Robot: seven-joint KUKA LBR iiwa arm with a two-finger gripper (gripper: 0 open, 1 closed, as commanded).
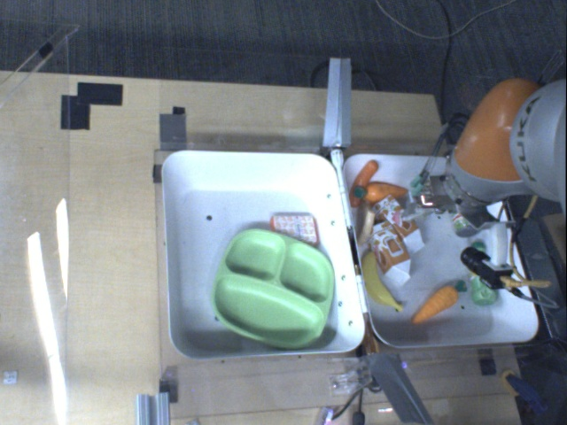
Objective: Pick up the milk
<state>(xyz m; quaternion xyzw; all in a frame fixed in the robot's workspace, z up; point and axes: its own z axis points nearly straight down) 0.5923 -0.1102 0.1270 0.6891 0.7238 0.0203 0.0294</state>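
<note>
Left of the claw in the right bin lies one milk carton, with three carrots and one banana; whether the claw grips anything I cannot tell. Further left, one green tray fills the left bin on a pale wooden bench.

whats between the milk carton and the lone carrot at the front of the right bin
In the camera view, a banana lies beside the milk carton, with bare white bin floor before the carrot.

Bright, even light; slight softness
</note>
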